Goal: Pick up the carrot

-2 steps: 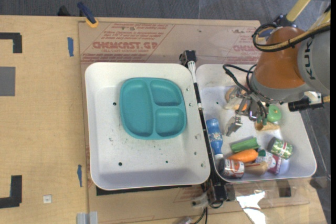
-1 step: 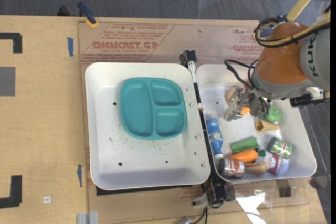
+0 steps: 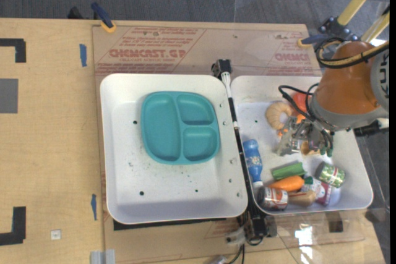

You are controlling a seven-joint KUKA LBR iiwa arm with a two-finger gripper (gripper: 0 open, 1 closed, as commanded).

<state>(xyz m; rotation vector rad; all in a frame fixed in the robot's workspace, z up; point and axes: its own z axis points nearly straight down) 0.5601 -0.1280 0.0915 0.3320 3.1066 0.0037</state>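
The gripper, fingers unclear, should descend onto the carrot near the right bin's front edge.

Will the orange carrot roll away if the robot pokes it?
Probably not far. The small orange toy carrot looks rounded, so it could roll, but a green cylinder and a red-labelled can crowd it. It looks like smooth plastic, so maybe slippery.

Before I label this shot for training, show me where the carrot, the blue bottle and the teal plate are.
carrot (image 3: 288, 183): camera view, middle of its orange body.
blue bottle (image 3: 252, 159): camera view, its middle.
teal plate (image 3: 162, 127): camera view, floor of its big compartment.
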